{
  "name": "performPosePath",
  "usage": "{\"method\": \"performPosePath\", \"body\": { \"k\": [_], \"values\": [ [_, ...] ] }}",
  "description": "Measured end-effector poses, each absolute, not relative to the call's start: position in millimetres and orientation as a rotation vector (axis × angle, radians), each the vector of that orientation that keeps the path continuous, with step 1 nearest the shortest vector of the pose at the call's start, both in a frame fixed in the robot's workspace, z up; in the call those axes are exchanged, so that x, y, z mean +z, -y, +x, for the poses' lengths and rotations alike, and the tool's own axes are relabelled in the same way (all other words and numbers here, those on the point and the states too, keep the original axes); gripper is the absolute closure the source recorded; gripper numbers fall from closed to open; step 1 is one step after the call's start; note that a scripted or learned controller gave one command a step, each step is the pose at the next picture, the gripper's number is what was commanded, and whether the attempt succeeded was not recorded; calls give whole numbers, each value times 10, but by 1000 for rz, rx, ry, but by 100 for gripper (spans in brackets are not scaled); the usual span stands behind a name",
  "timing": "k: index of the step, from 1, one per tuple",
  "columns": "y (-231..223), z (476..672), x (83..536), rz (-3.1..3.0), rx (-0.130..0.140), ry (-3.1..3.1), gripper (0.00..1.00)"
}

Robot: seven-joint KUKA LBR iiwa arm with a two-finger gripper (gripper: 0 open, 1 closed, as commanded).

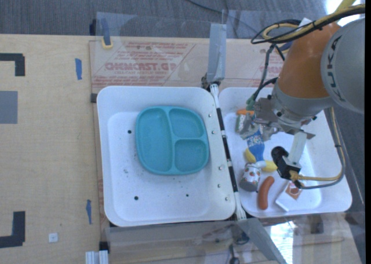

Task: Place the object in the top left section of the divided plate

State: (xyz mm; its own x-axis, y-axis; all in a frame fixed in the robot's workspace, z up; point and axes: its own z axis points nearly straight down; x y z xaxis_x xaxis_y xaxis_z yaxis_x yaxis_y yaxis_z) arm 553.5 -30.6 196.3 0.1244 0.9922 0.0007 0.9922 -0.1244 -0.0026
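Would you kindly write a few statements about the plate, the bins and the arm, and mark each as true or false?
1. The teal divided plate lies in the left bin. True.
2. A toy already sits in one of the plate's sections. False: every section is bare.
3. The red sausage lies in the right bin. True.
4. The arm hangs over the left bin. False: it is over the right bin, above the cluster of toys.
5. The plate has four sections. False: it has three, one large on the left and two smaller on the right.
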Motion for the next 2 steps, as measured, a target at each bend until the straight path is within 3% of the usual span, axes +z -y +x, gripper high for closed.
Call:
{"method": "performPosePath", "body": {
  "k": [1,2],
  "values": [
    [-639,5823,1846,-2237,-1,2207,100],
    [-638,5823,1847,-2238,-1,2206,0]
  ]
}}
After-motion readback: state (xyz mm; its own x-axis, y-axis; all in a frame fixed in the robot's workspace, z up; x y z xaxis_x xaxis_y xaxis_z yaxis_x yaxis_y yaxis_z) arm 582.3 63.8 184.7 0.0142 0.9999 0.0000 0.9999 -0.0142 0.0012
